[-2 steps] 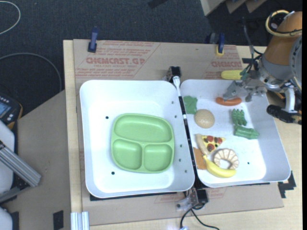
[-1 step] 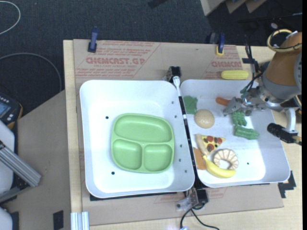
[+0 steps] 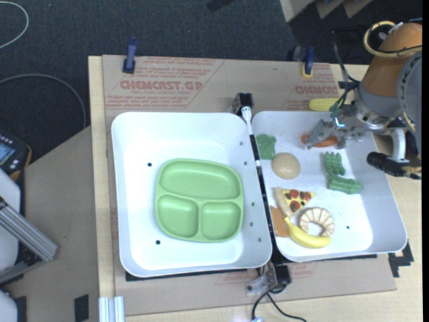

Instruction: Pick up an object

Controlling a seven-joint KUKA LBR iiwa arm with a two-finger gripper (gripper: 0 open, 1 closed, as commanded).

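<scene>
In the right bin (image 3: 385, 213), far corner: end effector (image 3: 337, 127) is down low over an orange carrot-like piece (image 3: 320, 139). Fingers sit right around it, but the view is too cluttered there to say whether they are apart or closed, and I can't tell if the piece is between them. The arm (image 3: 392, 66) reaches in from the right, orange band above the grey wrist.

Rest of the right bin:
- green leafy piece (image 3: 265, 145) against the left wall, near the divider
- beige round item (image 3: 286, 165) just beside it
- two dark green pieces, one (image 3: 333, 162) near the end effector, the other (image 3: 344, 185) just in front of it
- pizza slice (image 3: 295, 198) nearer the camera, touching the frosted donut (image 3: 316, 221)
- banana (image 3: 306, 237) curls under the donut, touching it
- orange flat piece (image 3: 279, 221) at the left wall beside the banana

A yellow corn-like item (image 3: 323, 103) lies outside the bin, on the bench (image 3: 174, 79) past the far rim.

Left bin (image 3: 134, 180): holds a green three-compartment tray (image 3: 199, 199), roughly centred, flat. One long compartment on the far side, two smaller ones on the near side.

Two blue clamps (image 3: 129, 56) pin the bench board at its far edge.
</scene>
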